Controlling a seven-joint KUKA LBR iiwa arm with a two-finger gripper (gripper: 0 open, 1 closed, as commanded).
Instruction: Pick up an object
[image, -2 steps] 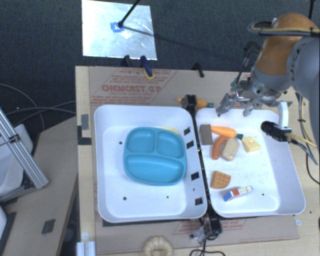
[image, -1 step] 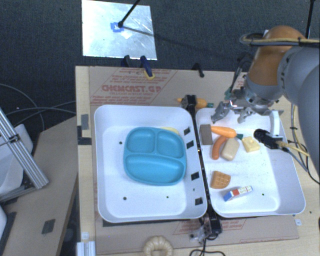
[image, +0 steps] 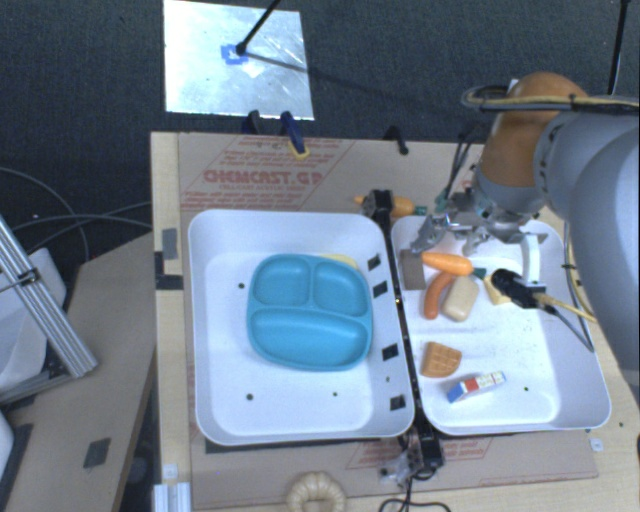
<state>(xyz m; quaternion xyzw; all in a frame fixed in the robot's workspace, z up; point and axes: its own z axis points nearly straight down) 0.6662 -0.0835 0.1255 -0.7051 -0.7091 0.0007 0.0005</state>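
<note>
The left bin (image: 215, 400) holds a blue divided plate (image: 308, 310) at its centre. In the right bin (image: 560, 390), a carrot (image: 447, 263) lies at eleven o'clock, touching a sausage (image: 436, 294) and pale block (image: 461, 298); a waffle (image: 441, 358) and tube (image: 475, 385) sit toward seven. The pincer (image: 455, 226) hovers just above the carrot; its grip cannot be told.

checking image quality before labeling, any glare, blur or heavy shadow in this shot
Camera view: the foil-like sheet at the top catches bright glare; the arm at right looms large and soft, out of focus. The blue tray and the toy carrot are evenly lit, with faint shadows, though the whole frame is slightly grainy. Small items in the right bin lack fine detail.
</note>
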